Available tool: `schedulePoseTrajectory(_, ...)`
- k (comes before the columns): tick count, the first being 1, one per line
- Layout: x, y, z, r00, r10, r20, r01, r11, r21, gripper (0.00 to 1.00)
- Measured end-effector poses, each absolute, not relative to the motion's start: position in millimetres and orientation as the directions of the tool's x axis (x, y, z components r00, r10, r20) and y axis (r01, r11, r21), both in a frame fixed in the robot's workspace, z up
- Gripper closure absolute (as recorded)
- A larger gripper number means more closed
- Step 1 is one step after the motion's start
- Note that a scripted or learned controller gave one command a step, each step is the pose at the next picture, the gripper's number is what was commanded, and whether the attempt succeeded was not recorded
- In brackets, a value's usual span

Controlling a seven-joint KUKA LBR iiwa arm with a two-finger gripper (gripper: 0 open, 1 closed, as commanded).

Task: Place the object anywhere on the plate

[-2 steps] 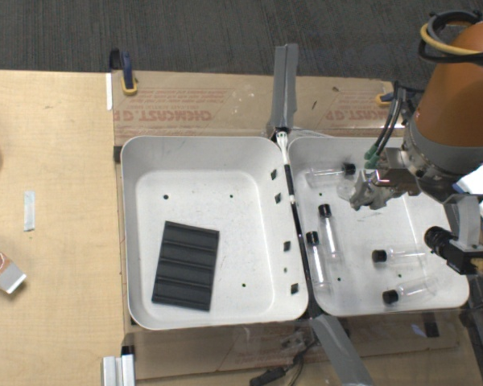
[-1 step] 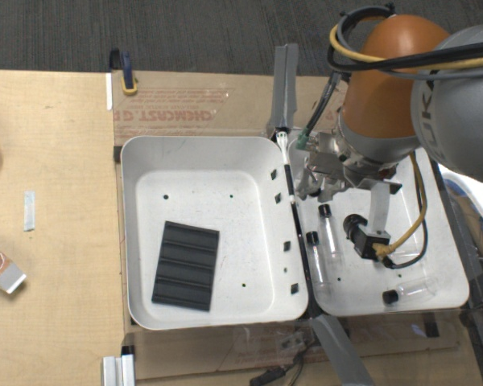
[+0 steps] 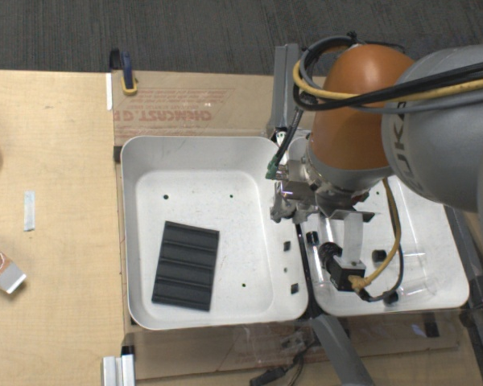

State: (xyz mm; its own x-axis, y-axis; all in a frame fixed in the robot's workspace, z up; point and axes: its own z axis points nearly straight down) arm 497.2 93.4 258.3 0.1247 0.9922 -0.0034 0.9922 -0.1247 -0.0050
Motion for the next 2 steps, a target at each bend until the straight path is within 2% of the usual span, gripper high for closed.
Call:
schedulePoseTrajectory(1,476.9,159.4,224.7,0.243,0.970,-0.005,0.970,-0.243,-0.005,1.00)
schedulePoseTrajectory(2,477.0,227.9,209.1,0.166,0.986,-0.005,0.986,-0.166,-0.004,1.00)
